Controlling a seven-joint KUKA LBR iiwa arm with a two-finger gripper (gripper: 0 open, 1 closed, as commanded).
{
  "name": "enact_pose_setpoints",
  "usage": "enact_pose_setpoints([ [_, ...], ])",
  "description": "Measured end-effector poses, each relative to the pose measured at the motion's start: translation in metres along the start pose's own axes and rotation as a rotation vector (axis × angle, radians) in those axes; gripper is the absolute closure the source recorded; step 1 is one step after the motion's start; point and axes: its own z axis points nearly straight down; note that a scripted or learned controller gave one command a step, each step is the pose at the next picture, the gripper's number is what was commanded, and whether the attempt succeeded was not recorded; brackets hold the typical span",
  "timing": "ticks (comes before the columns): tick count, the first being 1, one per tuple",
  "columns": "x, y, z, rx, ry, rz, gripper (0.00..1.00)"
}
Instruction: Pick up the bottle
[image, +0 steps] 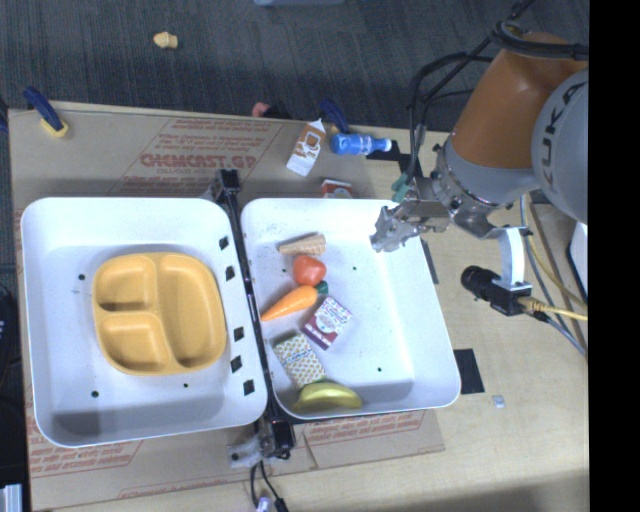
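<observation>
1. Reaching in from the right, the grey arm (510, 130) with its orange band carries the claw (388, 232) over the upper right part of the right bin (400, 300), near its far rim.
2. Whether the claw is spread or pressed together cannot be told from this angle; nothing shows between its tips.
3. The bottle (358, 145), blue with a pale cap end, lies on its side on the cardboard behind the right bin, outside it, up and slightly left of the claw and apart from it.
4. Just left of the bottle lies a small carton (306, 148), also outside the bin.
5. Inside the right bin lie a bread slice (302, 244), a tomato (309, 270), a carrot (291, 303), a small packet (327, 322), a cracker (298, 359) and a banana (327, 397).
6. The left bin (60, 250) holds a yellow divided tray (158, 312).
</observation>
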Motion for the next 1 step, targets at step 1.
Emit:
enact_pose_setpoints([
  [1, -0.0494, -0.0418, 0.0596, 0.000, 0.000, -0.179, 1.00],
])
